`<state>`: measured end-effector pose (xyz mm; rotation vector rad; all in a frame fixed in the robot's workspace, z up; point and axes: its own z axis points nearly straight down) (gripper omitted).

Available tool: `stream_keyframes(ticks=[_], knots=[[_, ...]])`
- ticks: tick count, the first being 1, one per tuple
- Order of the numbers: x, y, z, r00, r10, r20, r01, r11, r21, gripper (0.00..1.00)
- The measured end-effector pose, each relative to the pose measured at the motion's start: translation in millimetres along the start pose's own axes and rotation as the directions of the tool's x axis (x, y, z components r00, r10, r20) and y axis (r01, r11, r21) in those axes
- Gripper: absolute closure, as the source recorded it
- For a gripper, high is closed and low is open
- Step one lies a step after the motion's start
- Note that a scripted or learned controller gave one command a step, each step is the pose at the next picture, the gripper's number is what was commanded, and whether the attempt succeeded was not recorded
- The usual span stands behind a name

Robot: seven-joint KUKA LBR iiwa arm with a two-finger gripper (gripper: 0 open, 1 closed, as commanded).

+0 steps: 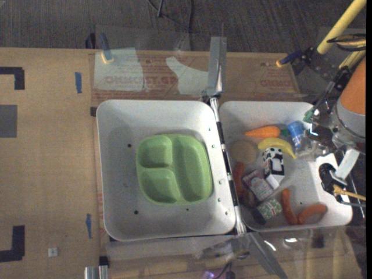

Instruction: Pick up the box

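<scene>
A small maroon and white box (256,185) lies flat in the middle of the right bin (302,225). Just above it stands a black-and-white patterned carton (274,161). My gripper (318,137) hangs over the right bin's far right side, beside a blue cup (296,133). It is well to the right of the box and apart from it. Nothing shows as held.
Around the box in the right bin are a carrot (263,132), a banana (279,146), a dark can (267,209), two orange sausages (302,211) and a red piece (238,176). The left bin (116,173) holds a green divided plate (173,168).
</scene>
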<state>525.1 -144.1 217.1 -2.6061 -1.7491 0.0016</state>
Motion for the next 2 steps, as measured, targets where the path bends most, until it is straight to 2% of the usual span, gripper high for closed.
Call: stream_keyframes(ticks=[1, 2], knots=[[84, -22, 33, 0.997, 0.083, 0.001, -0.083, 0.997, 0.001, 1.0], [83, -42, -218, 0.996, -0.087, 0.002, 0.087, 0.996, -0.003, 1.0]])
